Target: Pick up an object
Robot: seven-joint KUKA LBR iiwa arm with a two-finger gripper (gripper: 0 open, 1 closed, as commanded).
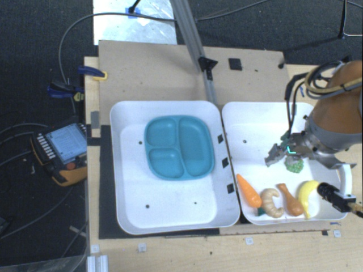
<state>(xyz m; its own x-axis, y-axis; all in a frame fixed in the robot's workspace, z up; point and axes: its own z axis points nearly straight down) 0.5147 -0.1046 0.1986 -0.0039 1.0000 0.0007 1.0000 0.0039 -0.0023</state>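
From my remote station I am watching the grey arm [334, 112] with its orange band reaching in from the right over the right-hand white bin [255, 123], its end effector [279, 154] hanging low above the bin floor, just left of a small green object [294, 165] that is lying right beside the wrist. I am not able to tell whether the end effector is clenched or released, and I am seeing nothing between its tips. The other objects are sitting in a row along the near edge of the same bin: an orange carrot [248, 191] lying at a slant on the left, a tan curled piece [271, 202] next to it, an orange-brown drumstick shape [290, 199] beside that, and a yellow banana [307, 195] at the right end, with a black part of the arm [332, 196] lying just to its right. In the left-hand white bin [130, 203] a blue sectioned plate [180, 147] is resting near the far middle, well apart from the toys. Both bins are sitting side by side on the brown worktop [147, 67], and a handheld controller [62, 152] is lying on the dark floor to the left.
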